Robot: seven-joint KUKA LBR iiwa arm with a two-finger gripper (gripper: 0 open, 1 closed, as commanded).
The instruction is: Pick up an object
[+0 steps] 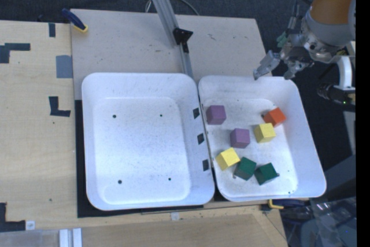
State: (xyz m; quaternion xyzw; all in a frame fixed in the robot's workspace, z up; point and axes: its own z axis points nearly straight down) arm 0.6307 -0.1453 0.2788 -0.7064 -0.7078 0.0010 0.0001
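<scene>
1. The grey arm with its orange band [335, 0] reaches in at about two o'clock, and its tool [277, 68] hangs over the far rim of the right-hand shallow white bin [306, 142].
2. The tool's fingers are spread apart, with nothing between them.
3. Seven small blocks lie in that bin: two purple cubes [215, 114] [240, 137], an orange cube [274, 117], two yellow cubes [265, 132] [228, 158], and two dark green cubes [245, 169] [266, 173] toward six o'clock.
4. The left-hand white bin [92, 124] sits at nine o'clock, touching its neighbour on the wooden tabletop [115, 43].
</scene>
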